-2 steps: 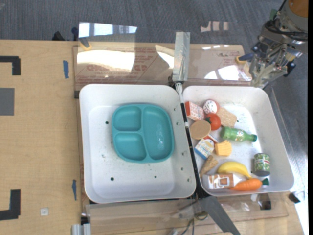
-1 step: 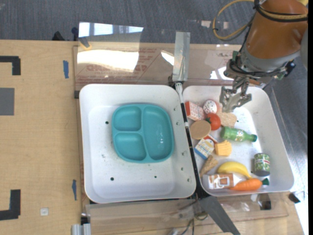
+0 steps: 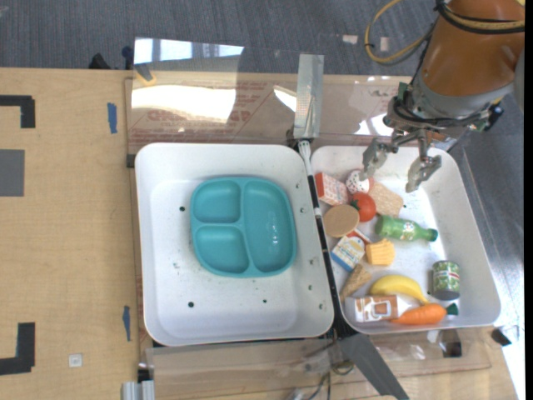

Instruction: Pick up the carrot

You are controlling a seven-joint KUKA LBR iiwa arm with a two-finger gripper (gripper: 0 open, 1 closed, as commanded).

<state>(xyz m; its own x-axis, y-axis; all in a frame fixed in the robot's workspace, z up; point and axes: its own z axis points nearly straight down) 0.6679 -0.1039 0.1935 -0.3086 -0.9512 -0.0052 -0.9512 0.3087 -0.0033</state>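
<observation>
Even, bright overhead lighting; strong glare on the clear panel behind the bins; focus slightly soft throughout.

- Dark grey carpet-like floor runs along the top edge.
- A tan wooden bench bears black tape marks near its left edge.
- Bright glare, perhaps overhead light, on a clear sheet.

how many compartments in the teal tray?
3. The teal tray in the left bin has two small compartments stacked on its left side, upper and lower, and one long compartment down its right.
</observation>
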